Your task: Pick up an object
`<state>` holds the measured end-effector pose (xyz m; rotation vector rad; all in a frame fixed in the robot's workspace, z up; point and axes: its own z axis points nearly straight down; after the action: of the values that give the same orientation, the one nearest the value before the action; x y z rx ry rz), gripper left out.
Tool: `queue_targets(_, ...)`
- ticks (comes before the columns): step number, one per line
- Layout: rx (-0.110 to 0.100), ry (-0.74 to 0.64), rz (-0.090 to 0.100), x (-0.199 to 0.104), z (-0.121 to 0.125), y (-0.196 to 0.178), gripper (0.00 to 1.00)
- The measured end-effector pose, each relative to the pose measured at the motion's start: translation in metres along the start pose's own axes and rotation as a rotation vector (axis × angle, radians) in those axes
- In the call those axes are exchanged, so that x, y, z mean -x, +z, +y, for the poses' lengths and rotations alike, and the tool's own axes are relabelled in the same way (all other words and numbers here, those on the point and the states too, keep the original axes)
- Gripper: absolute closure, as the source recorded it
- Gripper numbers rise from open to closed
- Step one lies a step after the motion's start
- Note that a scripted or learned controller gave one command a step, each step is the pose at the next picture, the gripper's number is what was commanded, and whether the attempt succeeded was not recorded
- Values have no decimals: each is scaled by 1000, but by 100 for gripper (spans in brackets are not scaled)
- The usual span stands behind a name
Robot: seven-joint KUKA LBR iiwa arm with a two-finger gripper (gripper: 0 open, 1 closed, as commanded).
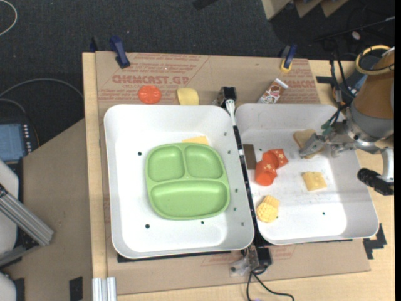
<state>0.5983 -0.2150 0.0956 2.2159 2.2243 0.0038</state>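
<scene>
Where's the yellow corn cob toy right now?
The yellow corn cob toy lies in the right white bin, near its left wall, just below the red toy pieces.

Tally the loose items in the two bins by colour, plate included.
Green: 1, divided plate
Yellow: 3, corn piece, cracker-like square, wedge behind the plate
Red/orange: 1 cluster; could be more than one piece
Tan: 1, piece by the end effector
Total: 6

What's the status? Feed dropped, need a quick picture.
Hand low in right bin, beside a tan piece. Red items, cracker, corn loose nearby. Green tray in left bin.
</scene>
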Motion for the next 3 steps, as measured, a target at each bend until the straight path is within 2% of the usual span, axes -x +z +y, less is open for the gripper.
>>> queue_targets(1, 5, -2, -3, -53, 37, 9, 0)
queue_targets(2, 0, 4, 10, 7, -17, 8, 0)
queue_targets(3, 3, -3, 0, -42, 47, 10, 0)
